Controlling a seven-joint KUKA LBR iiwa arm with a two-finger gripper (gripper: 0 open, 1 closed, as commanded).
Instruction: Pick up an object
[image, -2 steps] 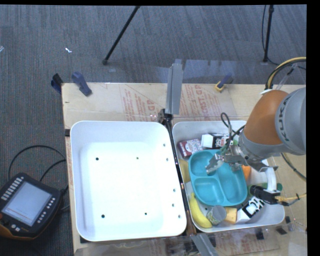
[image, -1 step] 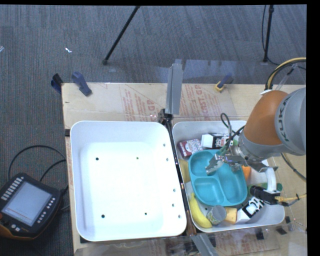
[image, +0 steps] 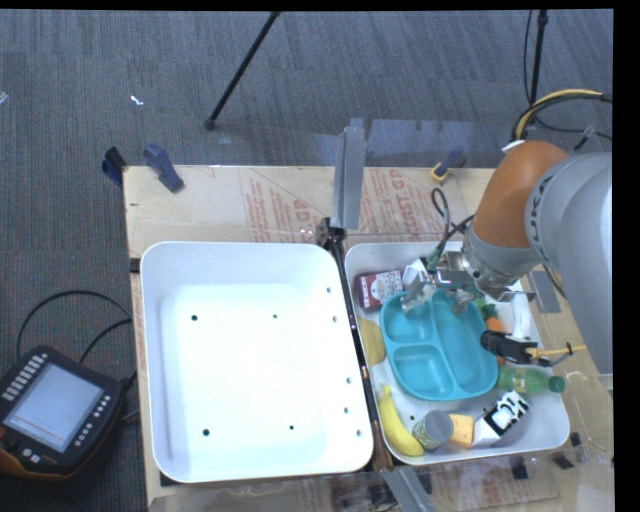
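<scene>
Left white bin, teach pendant on the floor beside the bench, blue clamps at its corner.

hand over blue tray; right bin; banana

- The plywood bench top bears faint red printed lettering, too blurred to read.
- The dark red packet carries a white label, illegible.
</scene>
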